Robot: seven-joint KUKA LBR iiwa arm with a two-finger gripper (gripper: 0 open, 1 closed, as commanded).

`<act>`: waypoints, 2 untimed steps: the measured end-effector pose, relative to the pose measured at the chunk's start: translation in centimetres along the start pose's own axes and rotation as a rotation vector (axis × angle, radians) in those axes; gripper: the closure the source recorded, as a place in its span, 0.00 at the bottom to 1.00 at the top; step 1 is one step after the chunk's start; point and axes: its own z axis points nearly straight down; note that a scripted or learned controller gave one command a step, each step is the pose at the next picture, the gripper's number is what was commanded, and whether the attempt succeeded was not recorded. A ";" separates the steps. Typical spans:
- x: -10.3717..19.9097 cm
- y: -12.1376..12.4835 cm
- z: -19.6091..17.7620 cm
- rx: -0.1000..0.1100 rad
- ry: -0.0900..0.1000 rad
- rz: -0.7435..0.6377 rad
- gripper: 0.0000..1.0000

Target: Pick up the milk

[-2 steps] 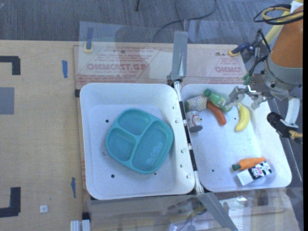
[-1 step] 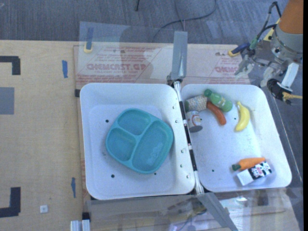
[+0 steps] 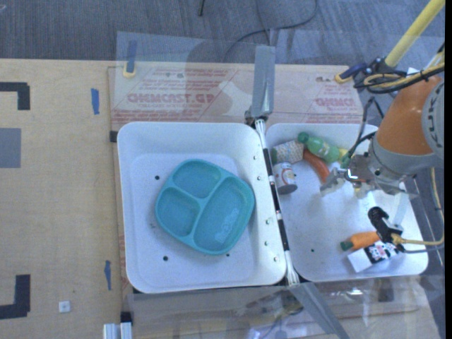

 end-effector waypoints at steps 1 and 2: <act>-4.3 6.2 -7.7 -0.002 -0.002 -0.040 0.00; -3.3 8.2 0.4 0.004 0.000 -0.170 0.00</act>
